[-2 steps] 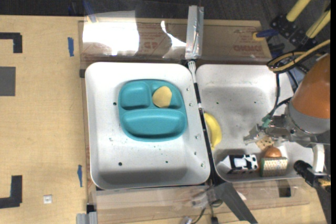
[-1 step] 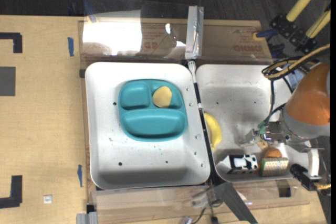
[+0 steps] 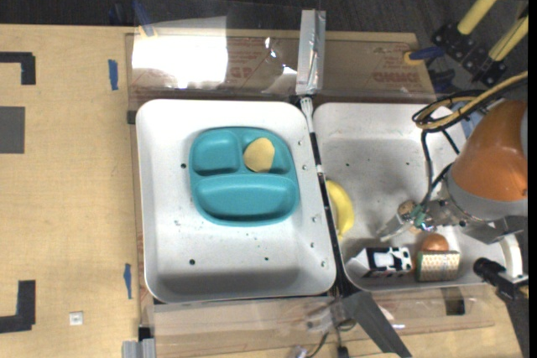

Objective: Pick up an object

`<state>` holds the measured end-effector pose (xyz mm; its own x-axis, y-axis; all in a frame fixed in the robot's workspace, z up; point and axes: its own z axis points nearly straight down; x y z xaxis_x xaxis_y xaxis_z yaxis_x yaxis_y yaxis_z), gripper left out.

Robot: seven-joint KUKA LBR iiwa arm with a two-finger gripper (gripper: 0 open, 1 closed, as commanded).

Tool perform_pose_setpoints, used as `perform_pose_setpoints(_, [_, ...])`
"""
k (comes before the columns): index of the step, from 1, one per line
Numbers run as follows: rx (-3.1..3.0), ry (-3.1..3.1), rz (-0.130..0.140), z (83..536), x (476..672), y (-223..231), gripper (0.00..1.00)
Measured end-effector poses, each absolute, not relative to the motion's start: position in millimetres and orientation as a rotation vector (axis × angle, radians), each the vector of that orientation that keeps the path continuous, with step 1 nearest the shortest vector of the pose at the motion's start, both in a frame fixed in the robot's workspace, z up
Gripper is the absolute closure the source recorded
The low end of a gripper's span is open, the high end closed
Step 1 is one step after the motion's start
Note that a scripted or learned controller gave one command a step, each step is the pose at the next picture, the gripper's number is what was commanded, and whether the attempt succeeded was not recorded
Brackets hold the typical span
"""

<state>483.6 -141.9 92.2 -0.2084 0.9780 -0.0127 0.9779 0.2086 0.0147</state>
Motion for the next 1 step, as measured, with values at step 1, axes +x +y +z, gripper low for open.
perform_pose_setpoints(1, [1.985, 2.423, 0.006, 185.0, 494.7, -158.3, 0.0])
